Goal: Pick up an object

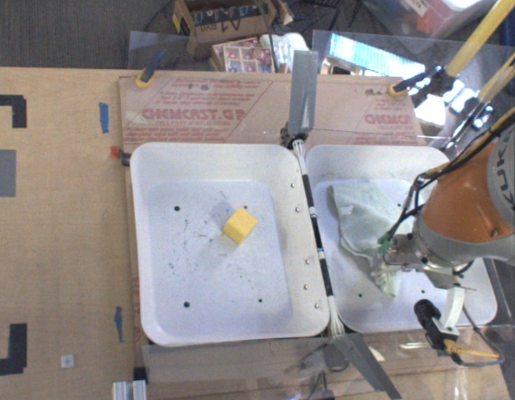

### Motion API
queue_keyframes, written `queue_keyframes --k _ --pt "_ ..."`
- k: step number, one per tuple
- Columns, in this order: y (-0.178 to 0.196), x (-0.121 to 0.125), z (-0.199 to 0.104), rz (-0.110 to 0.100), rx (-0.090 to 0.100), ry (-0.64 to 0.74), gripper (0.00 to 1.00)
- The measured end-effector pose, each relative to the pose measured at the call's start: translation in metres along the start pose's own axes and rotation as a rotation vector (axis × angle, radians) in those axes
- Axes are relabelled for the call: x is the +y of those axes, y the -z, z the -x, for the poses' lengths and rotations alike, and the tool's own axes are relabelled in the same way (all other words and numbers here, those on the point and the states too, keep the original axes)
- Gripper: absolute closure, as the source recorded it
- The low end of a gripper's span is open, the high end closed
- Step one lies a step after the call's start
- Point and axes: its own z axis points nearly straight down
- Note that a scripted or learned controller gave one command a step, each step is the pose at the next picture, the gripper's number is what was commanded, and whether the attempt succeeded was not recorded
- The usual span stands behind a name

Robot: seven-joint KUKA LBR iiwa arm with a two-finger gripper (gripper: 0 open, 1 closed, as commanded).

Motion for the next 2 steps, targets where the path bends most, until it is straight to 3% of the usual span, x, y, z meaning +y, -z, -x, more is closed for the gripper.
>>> queue_keyframes --k 1,2 --pt "0.084 0.086 -0.055 -0.017 0.001 -0.154 1.00" --pt "0.097 0.180 -0.095 -0.016 0.001 -0.053 1.00"
